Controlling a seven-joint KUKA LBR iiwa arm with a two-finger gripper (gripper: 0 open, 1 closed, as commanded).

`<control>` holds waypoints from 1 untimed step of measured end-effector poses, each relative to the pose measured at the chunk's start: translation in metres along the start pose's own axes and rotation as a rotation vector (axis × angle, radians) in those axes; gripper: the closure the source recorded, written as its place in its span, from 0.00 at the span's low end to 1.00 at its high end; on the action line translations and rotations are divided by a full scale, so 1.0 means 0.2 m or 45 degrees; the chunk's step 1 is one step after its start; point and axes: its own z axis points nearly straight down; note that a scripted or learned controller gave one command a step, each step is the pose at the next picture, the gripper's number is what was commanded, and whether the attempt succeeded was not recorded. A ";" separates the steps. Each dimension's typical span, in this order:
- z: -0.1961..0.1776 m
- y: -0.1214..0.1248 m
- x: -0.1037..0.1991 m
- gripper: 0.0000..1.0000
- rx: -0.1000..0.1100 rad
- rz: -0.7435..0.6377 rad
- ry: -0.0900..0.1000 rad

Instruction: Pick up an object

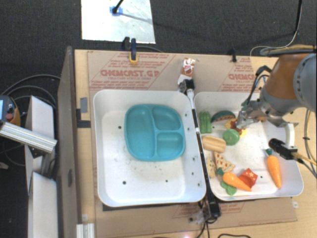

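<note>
While the gripper (241, 124) hovers low in the right bin (292, 182), finger state cannot be told. Green ball (231, 137) just beside it: likely light, rigid, slippery; grasp across its widest part.

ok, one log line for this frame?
arm: over right bin | claw: low by green ball | grasp: none visible | left bin: teal tray

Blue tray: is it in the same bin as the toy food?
No, the blue tray lies in the left bin; the toy food sits in the right bin.
</note>
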 end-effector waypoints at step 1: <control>-0.15 -0.08 -0.07 1.00 0.004 0.006 0.000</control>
